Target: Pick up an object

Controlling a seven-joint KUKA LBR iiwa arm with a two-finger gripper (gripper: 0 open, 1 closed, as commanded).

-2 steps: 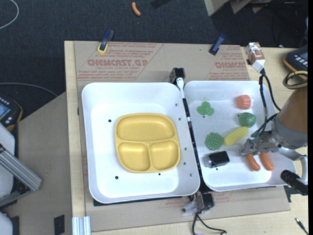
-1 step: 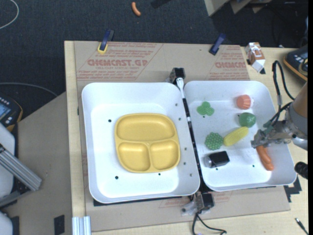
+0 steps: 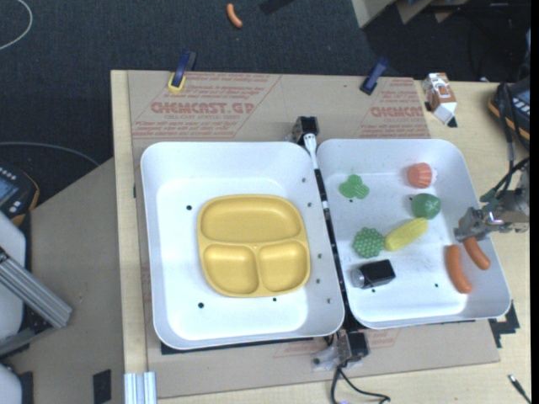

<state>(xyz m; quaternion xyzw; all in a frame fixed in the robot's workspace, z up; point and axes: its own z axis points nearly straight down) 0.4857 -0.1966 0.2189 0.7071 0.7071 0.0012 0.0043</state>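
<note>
Sausages and lie at right bin's right wall, just below gripper. Likely light, smooth plastic, stiff; judge best pinch across mid-length. Gripper state: cannot tell. Corn, broccoli nearby. Yellow tray in left bin.

Two shallow white bins sit side by side on the bench. The left bin holds a yellow divided tray. The right bin holds a green leafy piece, an orange-red round item, a green pepper, a yellow corn cob touching a green broccoli, a black block and two orange sausages near the right wall. The gripper hangs at the right wall, just above the sausages.
</note>
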